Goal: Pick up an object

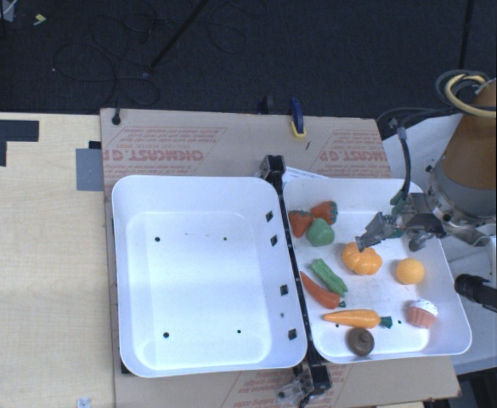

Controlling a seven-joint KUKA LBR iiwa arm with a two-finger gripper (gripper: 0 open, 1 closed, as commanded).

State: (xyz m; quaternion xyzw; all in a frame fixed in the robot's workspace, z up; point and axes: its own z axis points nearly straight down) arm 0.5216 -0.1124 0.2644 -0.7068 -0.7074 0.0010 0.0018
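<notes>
Two white bins sit side by side as I reach in from the right, my orange-banded wrist low over the right bin (452, 347). My gripper (369, 238) hovers just above the orange pepper (362, 260), fingers spread a little and holding nothing. Around it lie a green pepper (320, 233), a red strawberry (324, 212), a green pod (327, 275), a red chilli (318, 291), a carrot (354, 318), an orange ball (409, 271), a cupcake (421, 313) and a brown disc (361, 341). Beside it, the left bin (146, 202).
</notes>
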